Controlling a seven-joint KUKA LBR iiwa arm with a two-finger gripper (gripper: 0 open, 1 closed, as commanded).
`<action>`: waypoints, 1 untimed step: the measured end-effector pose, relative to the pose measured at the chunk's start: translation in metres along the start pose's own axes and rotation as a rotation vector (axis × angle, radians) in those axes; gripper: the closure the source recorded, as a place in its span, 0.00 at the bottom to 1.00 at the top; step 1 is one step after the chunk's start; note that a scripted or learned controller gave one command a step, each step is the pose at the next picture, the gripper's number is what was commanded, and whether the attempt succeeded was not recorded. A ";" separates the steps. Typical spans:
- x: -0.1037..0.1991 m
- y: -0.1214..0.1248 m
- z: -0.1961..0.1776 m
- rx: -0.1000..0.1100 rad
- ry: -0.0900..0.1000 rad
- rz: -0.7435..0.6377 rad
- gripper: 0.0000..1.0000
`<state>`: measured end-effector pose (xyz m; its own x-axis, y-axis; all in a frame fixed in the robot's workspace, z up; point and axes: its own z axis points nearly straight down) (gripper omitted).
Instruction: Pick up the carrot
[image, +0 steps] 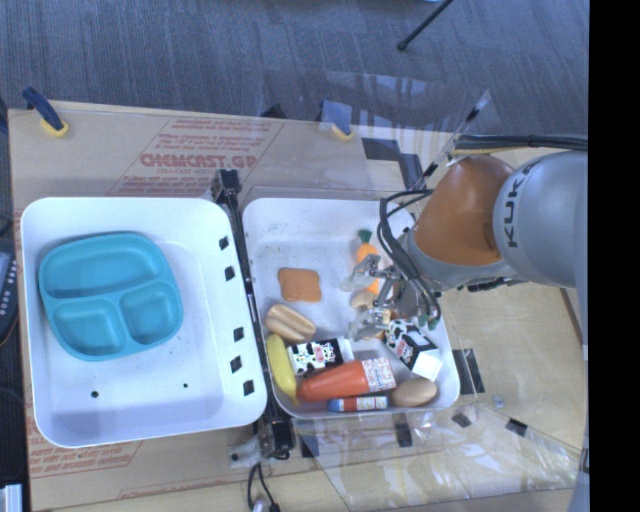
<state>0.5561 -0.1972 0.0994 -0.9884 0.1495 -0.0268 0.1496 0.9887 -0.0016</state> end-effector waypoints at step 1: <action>0.000 0.002 -0.009 0.000 0.006 -0.010 1.00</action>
<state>0.5561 -0.1951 0.1089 -0.9899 0.1401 -0.0210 0.1402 0.9901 -0.0022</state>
